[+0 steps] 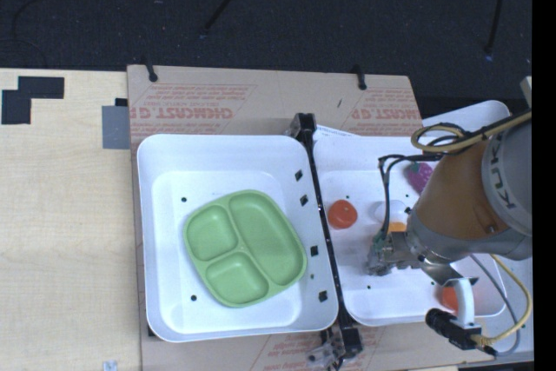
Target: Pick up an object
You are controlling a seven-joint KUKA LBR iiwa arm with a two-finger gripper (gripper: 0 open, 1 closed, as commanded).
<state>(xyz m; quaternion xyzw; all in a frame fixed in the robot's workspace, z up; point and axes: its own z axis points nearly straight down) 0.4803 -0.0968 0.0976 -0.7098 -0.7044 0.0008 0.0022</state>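
Nearest the lens: my arm [473, 204], grey with its orange band, reaching in from the view's right over the right bin [382, 319], with looped cables [439, 135] riding on it.

Item: gripper [380, 257]. It sat low over the white floor of the right bin, about mid-bin. Its tip was dark, small and partly tucked under my own wrist. Whether it stood wide or narrow could not be told, and nothing could be seen held in it.

Item: orange round piece [342, 214]. It lay in the right bin near the divider [316, 217], on the bin floor. This was the likeliest thing to pick. It was up and to the view's left of the gripper, near but apart, not touching. It looked round from above, so I judged no long axis to line up with; any approach angle would serve. The coming move would turn on a short shift toward the divider and away from me before closing.

Item: purple piece [420, 176]. It lay in the right bin, toward the far side, partly behind my wrist.

Item: second orange piece [446, 297]. It lay at the near right of the same bin, half hidden by my arm, its shape unclear.

Item: green divided plate [245, 248]. It lay flat in the left bin [165, 180], across the divider, well apart from the gripper.

Item: cardboard sheet [261, 104], lying under both bins.
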